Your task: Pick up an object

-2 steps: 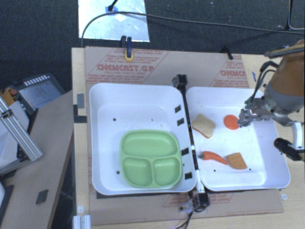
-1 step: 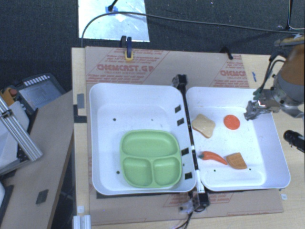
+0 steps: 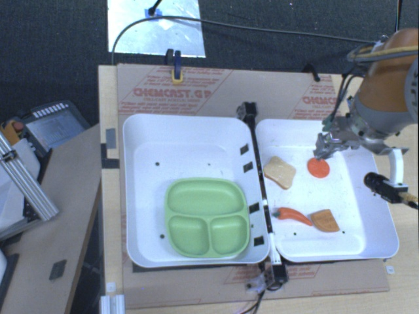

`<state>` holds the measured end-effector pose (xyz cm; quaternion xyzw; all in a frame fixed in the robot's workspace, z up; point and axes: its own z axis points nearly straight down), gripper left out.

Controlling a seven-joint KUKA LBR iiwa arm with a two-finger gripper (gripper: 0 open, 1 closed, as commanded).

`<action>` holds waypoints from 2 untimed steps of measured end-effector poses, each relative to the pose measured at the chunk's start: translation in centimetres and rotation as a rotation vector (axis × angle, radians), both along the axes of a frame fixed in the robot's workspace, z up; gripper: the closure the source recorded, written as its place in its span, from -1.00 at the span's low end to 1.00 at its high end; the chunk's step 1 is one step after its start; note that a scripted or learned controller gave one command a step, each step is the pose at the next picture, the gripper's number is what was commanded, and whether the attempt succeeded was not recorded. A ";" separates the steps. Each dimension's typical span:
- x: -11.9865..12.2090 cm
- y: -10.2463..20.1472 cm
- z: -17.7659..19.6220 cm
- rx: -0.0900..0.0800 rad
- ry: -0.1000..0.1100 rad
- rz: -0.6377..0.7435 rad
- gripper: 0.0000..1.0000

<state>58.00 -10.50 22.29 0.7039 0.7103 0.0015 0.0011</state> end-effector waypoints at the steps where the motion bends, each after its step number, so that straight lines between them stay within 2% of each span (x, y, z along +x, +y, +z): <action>1: 0.1 5.0 -0.3 0.000 0.002 0.000 1.00; 2: 1.9 10.2 -1.0 0.001 0.000 0.001 1.00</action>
